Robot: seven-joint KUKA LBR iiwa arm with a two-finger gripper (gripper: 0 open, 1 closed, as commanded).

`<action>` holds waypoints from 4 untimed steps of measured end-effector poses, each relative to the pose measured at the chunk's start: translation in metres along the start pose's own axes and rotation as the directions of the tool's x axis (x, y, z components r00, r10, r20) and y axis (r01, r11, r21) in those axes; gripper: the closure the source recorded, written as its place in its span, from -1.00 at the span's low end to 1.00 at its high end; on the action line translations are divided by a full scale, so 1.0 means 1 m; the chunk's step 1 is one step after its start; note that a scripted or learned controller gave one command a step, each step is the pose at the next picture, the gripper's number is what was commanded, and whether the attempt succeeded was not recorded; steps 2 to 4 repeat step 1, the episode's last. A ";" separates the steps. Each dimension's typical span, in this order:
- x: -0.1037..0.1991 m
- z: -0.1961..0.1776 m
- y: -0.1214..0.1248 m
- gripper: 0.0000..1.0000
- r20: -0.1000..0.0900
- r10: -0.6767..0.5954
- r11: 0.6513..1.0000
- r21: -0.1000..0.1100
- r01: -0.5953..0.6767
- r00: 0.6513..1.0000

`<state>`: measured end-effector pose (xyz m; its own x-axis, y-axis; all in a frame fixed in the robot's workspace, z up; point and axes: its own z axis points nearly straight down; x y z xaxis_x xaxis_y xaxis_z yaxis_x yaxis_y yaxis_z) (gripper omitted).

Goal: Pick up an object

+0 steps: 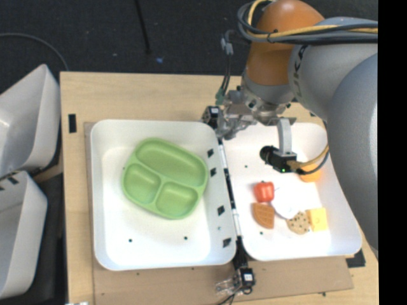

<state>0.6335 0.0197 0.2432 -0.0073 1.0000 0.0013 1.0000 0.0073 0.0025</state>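
Camera view has my gripper [230,122] over the far end of the rim [226,180] between the bins; wide or narrow, I cannot tell. Nearer, in the right bin [334,239], lie a red piece [264,191], brown wedge [263,215], cracker [297,223] and yellow block [317,219], crowded together. Closing there, I might nudge neighbours and grip nothing; descending here, I'd strike the rim.

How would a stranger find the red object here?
Take the white bin on the view's right, not the one holding the green tray. Among the pieces in its near half, the red object sits farthest back, above a brown piece, and alone is red.
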 end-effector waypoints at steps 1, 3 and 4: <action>0.055 0.008 0.024 1.00 0.001 0.000 1.000 0.000 0.000 1.000; 0.055 0.008 0.024 1.00 0.001 0.000 1.000 0.000 0.000 1.000; 0.055 0.008 0.024 1.00 0.001 0.000 1.000 0.000 0.000 1.000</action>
